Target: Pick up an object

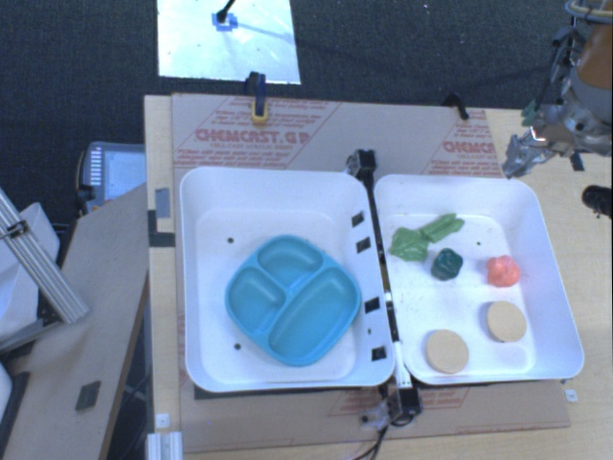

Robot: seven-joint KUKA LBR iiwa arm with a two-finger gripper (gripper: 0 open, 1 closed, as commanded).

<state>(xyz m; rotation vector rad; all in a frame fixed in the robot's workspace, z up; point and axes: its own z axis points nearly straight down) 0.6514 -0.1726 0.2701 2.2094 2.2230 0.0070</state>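
Ideally the gripper (522, 156), hanging beyond the right bin's (551, 257) far corner, should drop squarely over the pink ball (503, 271) inside that bin; its opening I cannot tell.

A robot lab: white bins (278, 185) clamped on a cardboard-covered bench (316, 127), dark carpet (77, 46).
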